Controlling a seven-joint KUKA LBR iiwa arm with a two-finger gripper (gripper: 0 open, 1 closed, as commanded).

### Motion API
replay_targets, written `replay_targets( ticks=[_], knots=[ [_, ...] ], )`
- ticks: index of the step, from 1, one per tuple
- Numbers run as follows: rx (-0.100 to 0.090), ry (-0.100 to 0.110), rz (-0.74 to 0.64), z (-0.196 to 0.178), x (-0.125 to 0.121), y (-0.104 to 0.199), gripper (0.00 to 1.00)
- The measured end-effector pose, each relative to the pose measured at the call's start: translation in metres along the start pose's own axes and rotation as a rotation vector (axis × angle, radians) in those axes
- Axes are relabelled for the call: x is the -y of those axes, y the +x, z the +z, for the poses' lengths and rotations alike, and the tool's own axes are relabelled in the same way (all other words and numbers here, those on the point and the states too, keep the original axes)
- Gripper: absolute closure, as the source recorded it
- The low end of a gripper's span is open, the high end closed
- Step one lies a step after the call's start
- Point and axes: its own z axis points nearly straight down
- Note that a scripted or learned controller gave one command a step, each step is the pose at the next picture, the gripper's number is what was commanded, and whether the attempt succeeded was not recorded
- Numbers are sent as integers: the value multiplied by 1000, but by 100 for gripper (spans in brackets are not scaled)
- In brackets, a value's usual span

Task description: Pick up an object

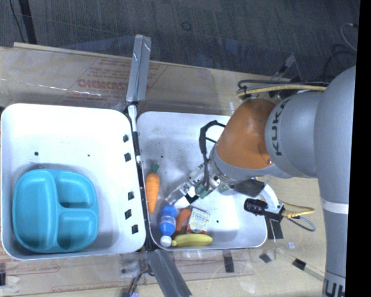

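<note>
Reaching looks like the step in hand: the grey arm's two-finger gripper [196, 187] hangs low in the right white bin [174, 128], above a small clear packet [198, 220], an orange toy carrot [151, 191], a blue bottle [167, 221] and a yellow banana [192, 240] at lower centre. Whether it is open or closed, I cannot tell; nothing visibly sits in it. Next, I judge, it must settle over one item.
</note>
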Motion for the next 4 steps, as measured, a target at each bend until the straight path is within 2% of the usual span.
replay_targets(
  ticks=[1,2,3,4],
  knots=[
    [1,-1,-4,-10,-1,-1,100],
    [1,-1,-4,-10,-1,-1,0],
    [2,-1,-10,-21,-2,-1,100],
    [3,-1,-9,-21,-2,-2,0]
  ],
)
